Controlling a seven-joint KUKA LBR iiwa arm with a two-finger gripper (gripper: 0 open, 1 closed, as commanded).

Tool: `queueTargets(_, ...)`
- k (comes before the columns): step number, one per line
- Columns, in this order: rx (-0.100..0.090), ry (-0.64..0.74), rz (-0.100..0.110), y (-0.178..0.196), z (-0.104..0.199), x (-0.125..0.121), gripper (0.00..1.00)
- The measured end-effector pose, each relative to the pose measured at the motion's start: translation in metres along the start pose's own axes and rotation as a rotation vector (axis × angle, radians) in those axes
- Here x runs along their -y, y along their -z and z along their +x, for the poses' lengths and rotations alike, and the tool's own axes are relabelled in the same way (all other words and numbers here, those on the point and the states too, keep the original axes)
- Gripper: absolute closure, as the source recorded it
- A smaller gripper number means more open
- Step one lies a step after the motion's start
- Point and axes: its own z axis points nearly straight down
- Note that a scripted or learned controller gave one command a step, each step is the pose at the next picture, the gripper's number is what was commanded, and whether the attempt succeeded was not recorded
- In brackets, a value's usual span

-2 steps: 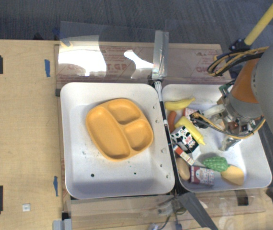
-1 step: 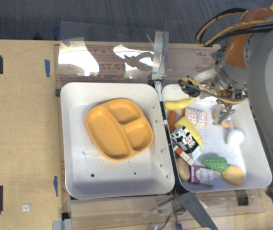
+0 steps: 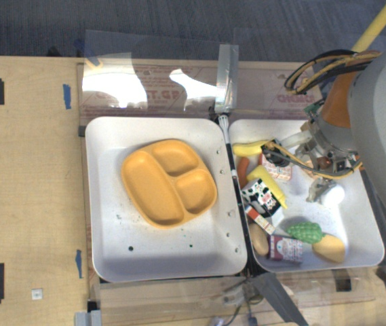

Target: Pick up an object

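Banana [image 3: 252, 149] left of tool [image 3: 318, 190]

divided plate [image 3: 169, 182] in left bin [image 3: 104, 202] | toys heaped in right bin [image 3: 355, 250]

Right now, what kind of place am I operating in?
Probably a robot-grasping lab bench: two white bins side by side, toy food such as a banana, and taped markers on the wooden surface.
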Motion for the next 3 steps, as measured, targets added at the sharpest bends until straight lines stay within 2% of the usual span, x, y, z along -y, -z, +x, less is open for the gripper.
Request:
queueTargets(1, -0.015, 0.032, -0.005, 0.092, -0.012, -0.029, 0.0)
queueTargets(2, -0.011, 0.002, -0.004, 0.129, -0.036, -0.039, 0.0)
queueTargets(3, 0.004, -0.001, 0.004, 0.01, -0.029, -0.082, 0.0)
